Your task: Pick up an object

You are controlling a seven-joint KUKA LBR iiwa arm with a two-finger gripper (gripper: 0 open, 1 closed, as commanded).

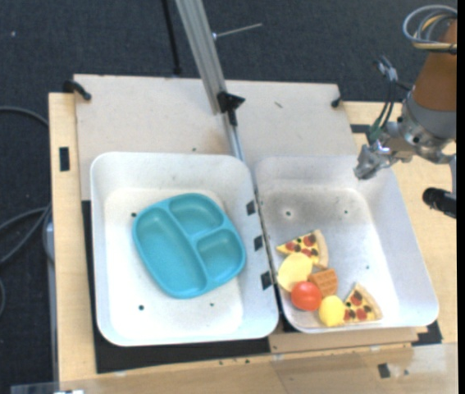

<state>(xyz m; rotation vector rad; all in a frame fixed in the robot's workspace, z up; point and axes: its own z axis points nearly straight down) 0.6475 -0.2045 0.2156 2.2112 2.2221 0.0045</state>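
Several toy foods lie bunched at the front of the right bin [396,220]: a pizza slice [304,245], a pale yellow piece [294,269], a red tomato [305,295], a small orange-brown waffle piece [325,280], a yellow lemon [331,310] and a second pizza slice [362,304]. My gripper [368,162] hangs over the right bin's back right corner, well behind the food and apart from it. Nothing shows between its fingers.
A blue three-compartment plate [188,243] lies in the left bin [109,220]. A slanted metal pole [203,48] rises from the bench behind the seam between the bins. The arm [433,97] stands at the right edge.
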